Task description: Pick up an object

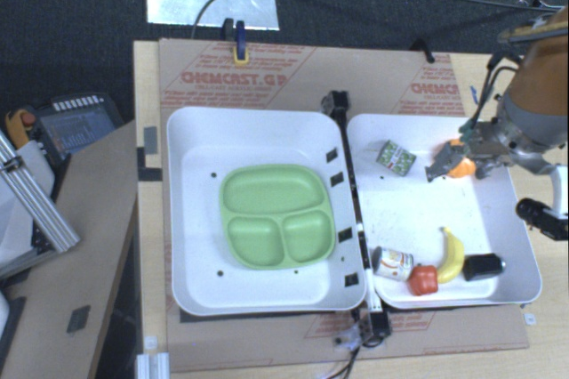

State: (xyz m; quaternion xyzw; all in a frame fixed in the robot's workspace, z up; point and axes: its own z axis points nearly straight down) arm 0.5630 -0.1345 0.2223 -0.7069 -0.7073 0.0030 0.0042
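Orange object (460, 168), upper right of the frame, inside the right bin (507, 217), touching the gripper (453, 162) on its right side. Whether gripped: cannot tell. Banana (452, 254) well below, long axis near vertical.

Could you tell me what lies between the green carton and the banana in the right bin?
Nothing: in the camera view, bare white bin floor runs from the green carton to the banana.

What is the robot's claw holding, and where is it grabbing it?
It cannot be told. The claw sits right at a small orange object in the right bin, but a grip between its fingers isn't clear.
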